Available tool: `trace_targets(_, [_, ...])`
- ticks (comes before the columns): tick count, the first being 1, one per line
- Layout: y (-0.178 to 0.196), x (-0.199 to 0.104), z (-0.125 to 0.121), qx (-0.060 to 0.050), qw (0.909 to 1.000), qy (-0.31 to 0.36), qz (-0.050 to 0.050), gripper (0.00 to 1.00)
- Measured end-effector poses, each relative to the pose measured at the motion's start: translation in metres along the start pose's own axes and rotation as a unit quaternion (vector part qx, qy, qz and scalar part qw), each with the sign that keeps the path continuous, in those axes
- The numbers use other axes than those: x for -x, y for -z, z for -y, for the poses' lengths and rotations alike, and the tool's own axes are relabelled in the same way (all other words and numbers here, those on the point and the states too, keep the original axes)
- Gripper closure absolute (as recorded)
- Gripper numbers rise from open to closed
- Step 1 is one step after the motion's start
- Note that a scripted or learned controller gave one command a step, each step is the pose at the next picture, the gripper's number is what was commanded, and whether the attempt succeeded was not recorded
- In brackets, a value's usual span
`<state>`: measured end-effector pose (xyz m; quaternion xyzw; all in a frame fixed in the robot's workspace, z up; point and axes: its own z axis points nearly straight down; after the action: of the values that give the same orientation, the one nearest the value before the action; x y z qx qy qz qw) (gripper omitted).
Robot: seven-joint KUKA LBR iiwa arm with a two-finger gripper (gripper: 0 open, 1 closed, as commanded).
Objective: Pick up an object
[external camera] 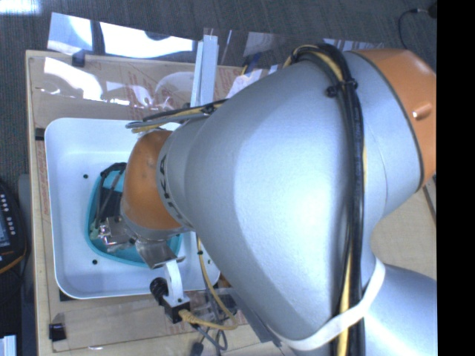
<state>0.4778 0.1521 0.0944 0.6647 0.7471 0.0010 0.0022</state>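
A teal-blue object (98, 208) with a black part on top lies in the left white bin (63, 169), toward its near side. My gripper (111, 232) is down in that bin, right over the teal object, below the orange wrist band (145, 184). Metal parts of the gripper overlap the object's lower half. I cannot make out whether anything is held. The large grey arm (297, 199) covers the middle and right of the view and hides most of what lies under it.
A thin upright post (205, 69) and clear panels stand behind the bins. Cables and a black fitting (159, 288) hang by the bin's near right corner. The wooden bench edge (33, 124) runs along the left, with a dark device (7, 228) beyond it.
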Motion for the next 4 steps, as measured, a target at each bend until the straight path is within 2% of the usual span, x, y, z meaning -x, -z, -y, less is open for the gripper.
trace_targets(1, [0.0,0.034,0.004,-0.001,0.9891,0.147,-0.005,1.0])
trace_targets(2, [0.0,-0.004,-0.027,-0.002,0.982,0.189,0.0,1.0])
trace_targets(3, [0.001,-0.039,-0.064,0.001,0.9332,0.359,0.001,1.0])
trace_targets(4, [0.001,-0.037,-0.069,0.001,0.8578,0.514,0.002,1.0])
